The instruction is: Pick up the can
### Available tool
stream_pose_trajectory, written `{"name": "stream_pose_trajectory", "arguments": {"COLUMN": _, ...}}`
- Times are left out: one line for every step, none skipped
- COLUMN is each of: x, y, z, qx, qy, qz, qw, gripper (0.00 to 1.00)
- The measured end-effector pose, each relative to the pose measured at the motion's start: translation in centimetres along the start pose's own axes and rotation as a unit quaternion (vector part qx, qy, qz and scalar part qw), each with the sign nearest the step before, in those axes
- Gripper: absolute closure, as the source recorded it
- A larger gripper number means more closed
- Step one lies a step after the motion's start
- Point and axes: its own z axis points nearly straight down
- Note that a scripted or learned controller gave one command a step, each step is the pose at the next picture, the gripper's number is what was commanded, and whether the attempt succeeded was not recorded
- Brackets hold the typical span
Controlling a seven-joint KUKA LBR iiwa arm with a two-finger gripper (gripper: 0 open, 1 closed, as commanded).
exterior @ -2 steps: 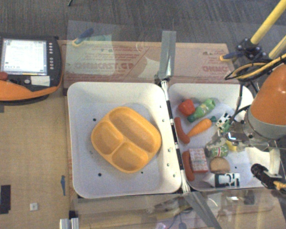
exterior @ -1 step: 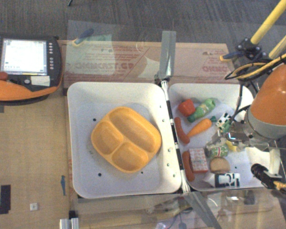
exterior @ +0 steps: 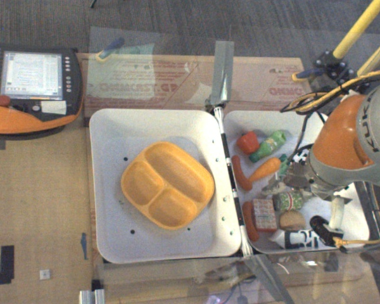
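A view from above and at a slant shows a bench with two shallow white bins side by side.

Nearest the viewer, along the front edge of the right bin, lie a black-and-white packet, a brown rounded item and a small printed box.

Just behind them sits the can, a small cylinder with a green label, lying near the middle of the right bin. The gripper hangs directly over it, at the end of a grey arm with an orange band reaching in from the right. Whether the gripper is open, closed or touching the can cannot be told; the wrist covers it.

The can is probably rigid and light, with smooth curved sides that could slip or roll. The safest hold seems to be across its middle, squeezing the two curved sides.

Further back in the same bin are a carrot, a red sausage shape, a green bottle and a red tomato-like piece.

The left bin holds a yellow divided plate.

Beyond, at far left, rests a control tablet.

Much of the can is crowded by neighbours, so its ends are hard to make out.
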Motion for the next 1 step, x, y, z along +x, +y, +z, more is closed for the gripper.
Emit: {"name": "stream_pose_trajectory", "arguments": {"x": -0.15, "y": 0.09, "z": -1.04, "qx": -0.002, "qy": -0.001, "qz": 0.002, "qw": 1.0000, "gripper": 1.00}}
